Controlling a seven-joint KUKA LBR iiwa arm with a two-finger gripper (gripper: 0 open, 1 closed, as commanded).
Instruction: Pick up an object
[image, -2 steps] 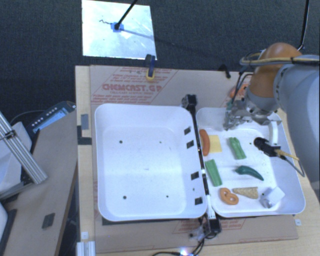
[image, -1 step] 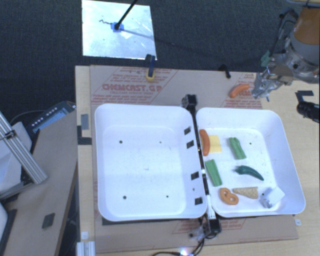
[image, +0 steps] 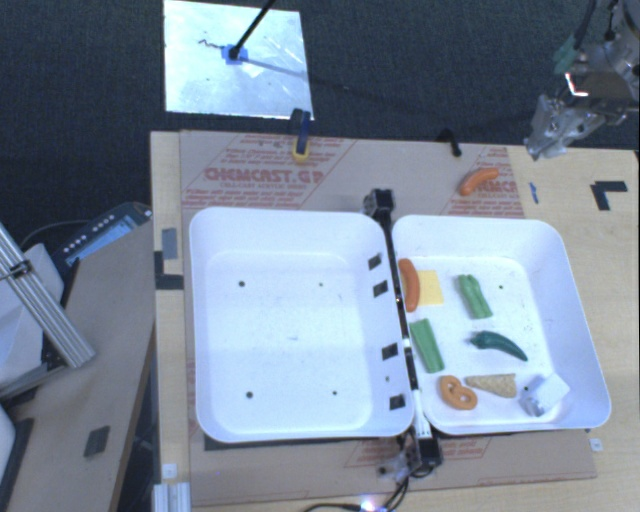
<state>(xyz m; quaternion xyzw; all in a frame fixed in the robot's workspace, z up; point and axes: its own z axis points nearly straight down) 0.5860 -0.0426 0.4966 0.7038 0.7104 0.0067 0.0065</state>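
Likely the light, stiff pepper was best pinched mid-body; hand state could not be told.

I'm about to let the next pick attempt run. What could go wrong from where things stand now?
1. The orange sausage lies against the right bin's inner wall, touching the yellow cheese slice; a grasp could hit the wall or drag both.
2. The pretzel and tan wedge lie close together, so one may get nudged.
3. The end effector hangs outside the bins, a long approach.
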